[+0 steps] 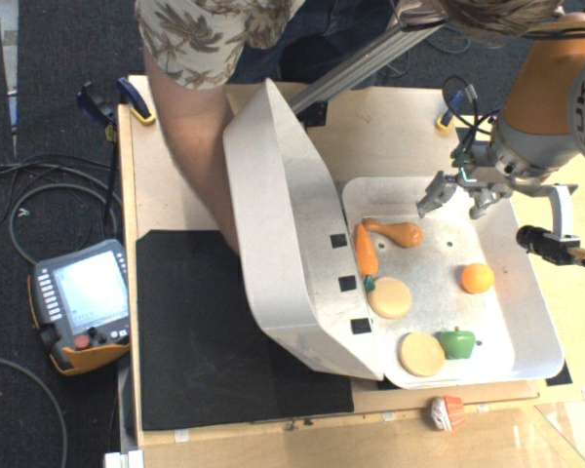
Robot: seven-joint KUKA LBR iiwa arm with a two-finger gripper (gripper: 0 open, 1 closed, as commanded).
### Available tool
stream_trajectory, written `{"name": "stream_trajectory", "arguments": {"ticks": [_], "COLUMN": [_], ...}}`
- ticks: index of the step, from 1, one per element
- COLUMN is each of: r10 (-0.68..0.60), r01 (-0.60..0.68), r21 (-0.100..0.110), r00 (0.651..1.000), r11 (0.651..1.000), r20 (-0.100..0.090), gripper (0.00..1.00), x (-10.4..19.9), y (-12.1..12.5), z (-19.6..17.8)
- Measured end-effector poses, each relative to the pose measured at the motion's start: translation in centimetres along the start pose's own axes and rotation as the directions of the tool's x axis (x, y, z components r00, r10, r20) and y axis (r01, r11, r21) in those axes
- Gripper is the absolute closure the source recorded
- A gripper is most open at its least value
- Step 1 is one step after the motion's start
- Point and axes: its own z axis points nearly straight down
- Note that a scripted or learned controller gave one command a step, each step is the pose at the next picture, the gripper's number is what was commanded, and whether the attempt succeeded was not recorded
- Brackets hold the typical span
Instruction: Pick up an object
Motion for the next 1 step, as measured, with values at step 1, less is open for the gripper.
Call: {"name": "stream_trajectory", "arguments": {"ticks": [1], "r10": [0.0], "r01": [0.0], "r21": [-0.004], "r00": [1.0], "r11": [1.0], "r20": [0.0], "gripper": [0.0], "x": [0.0], "y": [0.05], "z": [-0.24]}}
